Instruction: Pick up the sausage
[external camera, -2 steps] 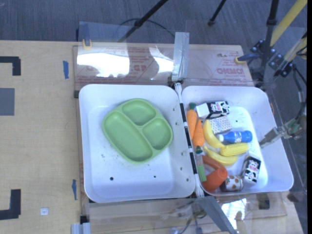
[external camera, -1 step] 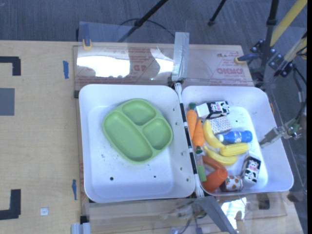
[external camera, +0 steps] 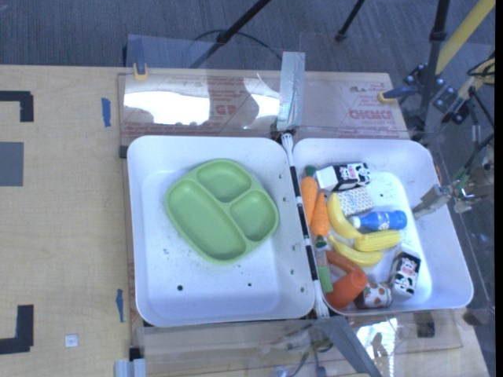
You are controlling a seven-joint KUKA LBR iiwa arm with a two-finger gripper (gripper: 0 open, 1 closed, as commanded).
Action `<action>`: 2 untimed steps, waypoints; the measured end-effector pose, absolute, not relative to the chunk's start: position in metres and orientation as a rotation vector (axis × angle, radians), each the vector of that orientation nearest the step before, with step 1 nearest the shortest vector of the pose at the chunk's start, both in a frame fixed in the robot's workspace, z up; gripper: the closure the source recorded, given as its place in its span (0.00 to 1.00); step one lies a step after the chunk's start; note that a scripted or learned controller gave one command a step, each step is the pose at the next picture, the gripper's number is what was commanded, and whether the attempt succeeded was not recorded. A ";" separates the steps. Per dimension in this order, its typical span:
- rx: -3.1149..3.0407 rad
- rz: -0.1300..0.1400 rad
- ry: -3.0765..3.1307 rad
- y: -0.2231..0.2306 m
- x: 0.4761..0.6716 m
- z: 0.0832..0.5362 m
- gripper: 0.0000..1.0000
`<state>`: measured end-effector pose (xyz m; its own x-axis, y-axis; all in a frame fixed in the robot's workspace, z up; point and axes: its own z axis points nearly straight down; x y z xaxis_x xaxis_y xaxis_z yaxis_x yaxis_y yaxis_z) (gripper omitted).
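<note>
Right white bin (external camera: 440,234), sausage (external camera: 346,263) among toys, green plate (external camera: 222,210) left bin

Your one camera sat fixed above the bench (external camera: 63,210), looking down at a slant from the near side. You were far enough back to take in both white bins whole: the left bin (external camera: 149,289) and the right bin (external camera: 452,277) filled the middle, with dark floor (external camera: 78,14) beyond the bench's far edge.

Pale green divided plate (external camera: 222,210) in the white left bin (external camera: 149,273). In the white right bin (external camera: 448,281): yellow bananas (external camera: 351,232), orange carrot (external camera: 318,208), blue bottle (external camera: 380,221), black-and-white cow-patterned cartons (external camera: 350,175).
</note>
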<state>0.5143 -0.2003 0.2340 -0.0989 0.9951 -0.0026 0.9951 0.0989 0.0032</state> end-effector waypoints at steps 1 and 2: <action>1.928 0.000 2.474 -0.224 0.480 0.284 0.00; 1.934 0.000 2.476 -0.223 0.484 0.262 0.00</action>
